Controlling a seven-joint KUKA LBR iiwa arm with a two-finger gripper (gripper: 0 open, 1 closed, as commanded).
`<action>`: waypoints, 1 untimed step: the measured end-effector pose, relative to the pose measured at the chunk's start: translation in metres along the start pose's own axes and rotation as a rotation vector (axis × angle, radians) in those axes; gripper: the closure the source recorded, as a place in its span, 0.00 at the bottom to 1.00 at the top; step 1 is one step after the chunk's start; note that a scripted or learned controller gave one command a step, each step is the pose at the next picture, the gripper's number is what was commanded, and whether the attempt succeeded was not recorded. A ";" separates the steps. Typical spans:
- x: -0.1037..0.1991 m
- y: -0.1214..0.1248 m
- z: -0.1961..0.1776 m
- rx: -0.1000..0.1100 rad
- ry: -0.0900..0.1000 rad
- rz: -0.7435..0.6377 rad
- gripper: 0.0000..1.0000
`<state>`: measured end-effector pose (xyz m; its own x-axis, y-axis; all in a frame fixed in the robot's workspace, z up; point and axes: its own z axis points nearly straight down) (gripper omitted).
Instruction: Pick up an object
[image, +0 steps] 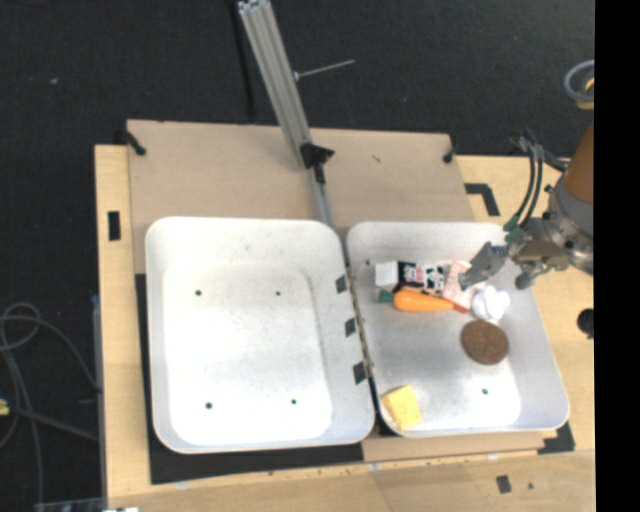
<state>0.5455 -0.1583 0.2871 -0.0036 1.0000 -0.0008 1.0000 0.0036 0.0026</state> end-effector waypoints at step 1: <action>0.000 0.000 0.000 -0.001 0.000 0.002 0.00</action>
<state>0.5455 -0.1584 0.2871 -0.0018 1.0000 -0.0004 1.0000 0.0018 0.0032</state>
